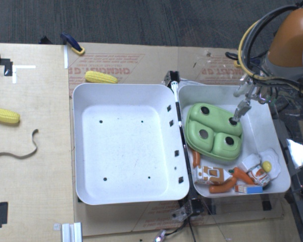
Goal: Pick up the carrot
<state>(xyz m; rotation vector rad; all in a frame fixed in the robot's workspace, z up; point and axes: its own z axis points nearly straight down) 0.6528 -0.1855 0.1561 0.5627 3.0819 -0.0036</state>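
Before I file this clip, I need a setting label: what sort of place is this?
Probably a robot test bench in a lab: two white bins side by side on cardboard, toy food such as a carrot, and the arm's gripper reaching in.

Arm [288, 39] cut off at right edge

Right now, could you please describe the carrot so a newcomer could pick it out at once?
Look in the right-hand bin, along its near edge below the green tray. The carrot is the small tapered orange piece lying beside the white packets, unlike the longer, redder sausage just below it.
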